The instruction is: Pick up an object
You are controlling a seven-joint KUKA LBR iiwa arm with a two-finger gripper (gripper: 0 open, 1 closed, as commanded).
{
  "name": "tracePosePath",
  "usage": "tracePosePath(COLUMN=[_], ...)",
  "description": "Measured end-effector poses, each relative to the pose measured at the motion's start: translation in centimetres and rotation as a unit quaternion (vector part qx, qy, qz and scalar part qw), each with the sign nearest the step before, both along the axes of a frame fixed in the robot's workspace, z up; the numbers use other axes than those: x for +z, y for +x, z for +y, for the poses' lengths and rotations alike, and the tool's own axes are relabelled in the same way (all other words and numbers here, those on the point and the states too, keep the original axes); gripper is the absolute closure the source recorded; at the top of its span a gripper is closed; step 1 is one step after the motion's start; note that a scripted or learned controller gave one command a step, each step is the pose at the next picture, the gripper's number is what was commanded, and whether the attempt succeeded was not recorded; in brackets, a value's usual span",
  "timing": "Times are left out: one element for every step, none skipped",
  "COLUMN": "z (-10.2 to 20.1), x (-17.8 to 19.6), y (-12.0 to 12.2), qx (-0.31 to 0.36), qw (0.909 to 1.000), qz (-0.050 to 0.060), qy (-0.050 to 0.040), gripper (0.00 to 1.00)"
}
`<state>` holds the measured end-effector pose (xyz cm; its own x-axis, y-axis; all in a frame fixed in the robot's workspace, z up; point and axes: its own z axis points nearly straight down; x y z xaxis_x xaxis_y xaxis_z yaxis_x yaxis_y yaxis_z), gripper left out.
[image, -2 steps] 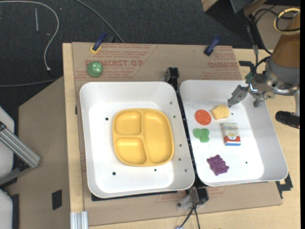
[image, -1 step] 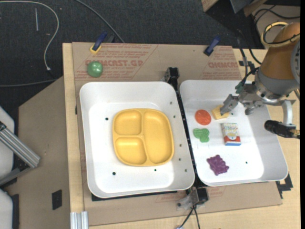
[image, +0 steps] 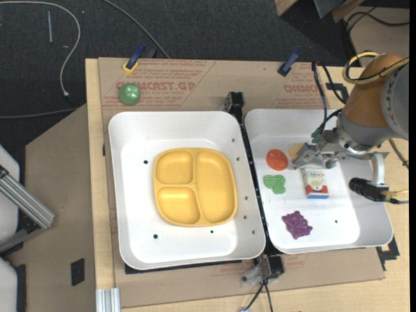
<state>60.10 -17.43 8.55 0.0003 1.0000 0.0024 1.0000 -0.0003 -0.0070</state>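
A small white carton (image: 316,182) with a red-and-blue label too small to read lies in the right bin (image: 364,233), directly under the gripper (image: 316,158), beside an orange piece (image: 277,159), green piece (image: 275,183) and purple grapes (image: 297,224), the arm (image: 372,103) reaching from the right.
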Motion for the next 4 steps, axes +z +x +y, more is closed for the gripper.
tracePosePath(z=[0.0,-0.5,0.0,0.0], x=[1.6,7.8,13.5,18.8], y=[0.2,1.0,2.0,2.2], qx=[0.000,0.001,0.001,0.001], qw=[1.0000,1.0000,1.0000,1.0000], qz=[-0.004,-0.008,-0.008,-0.007], qy=[-0.0007,-0.0025,-0.0023,-0.0021], gripper=[1.00,1.00,1.00,1.00])
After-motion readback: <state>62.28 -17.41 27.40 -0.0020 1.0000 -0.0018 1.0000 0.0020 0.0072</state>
